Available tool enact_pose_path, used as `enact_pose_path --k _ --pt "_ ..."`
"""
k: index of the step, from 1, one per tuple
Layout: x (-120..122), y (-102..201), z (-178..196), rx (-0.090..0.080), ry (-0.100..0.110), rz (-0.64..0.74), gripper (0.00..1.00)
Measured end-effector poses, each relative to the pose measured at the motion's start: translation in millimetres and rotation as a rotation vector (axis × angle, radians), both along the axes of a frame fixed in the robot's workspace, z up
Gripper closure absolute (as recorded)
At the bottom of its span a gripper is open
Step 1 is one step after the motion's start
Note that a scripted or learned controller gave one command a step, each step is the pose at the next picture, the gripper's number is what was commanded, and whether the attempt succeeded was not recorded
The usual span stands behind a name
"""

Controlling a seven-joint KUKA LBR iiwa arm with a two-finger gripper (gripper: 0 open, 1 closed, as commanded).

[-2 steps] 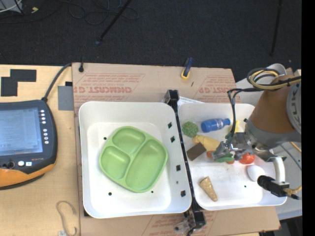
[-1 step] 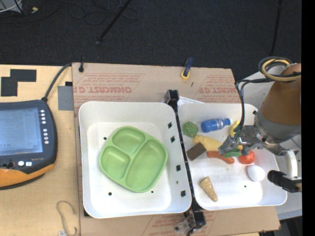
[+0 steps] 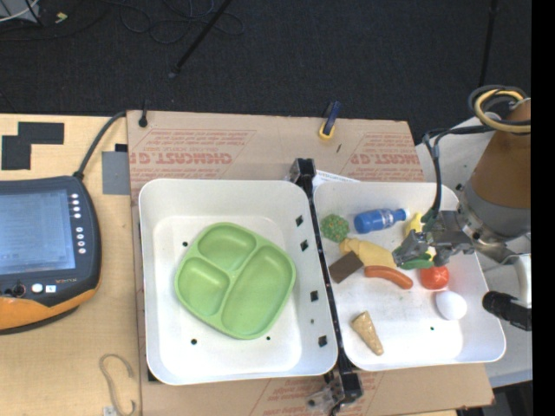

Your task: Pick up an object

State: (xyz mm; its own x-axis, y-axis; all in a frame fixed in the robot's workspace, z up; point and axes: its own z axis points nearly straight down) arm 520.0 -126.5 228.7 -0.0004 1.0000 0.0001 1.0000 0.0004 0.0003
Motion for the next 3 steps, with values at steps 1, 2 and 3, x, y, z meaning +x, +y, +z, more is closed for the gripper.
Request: enact_pose_path --k 1,2,3 --pt "26.5 44.9 -12.0 0.001 0.003 0.003 1.00" --pt "52.3 93.2 0.0 0.002 0.002 0.005 1.00" --pt "70.5 137.6 -6.8 0.002 0.004 0.004 1.00"
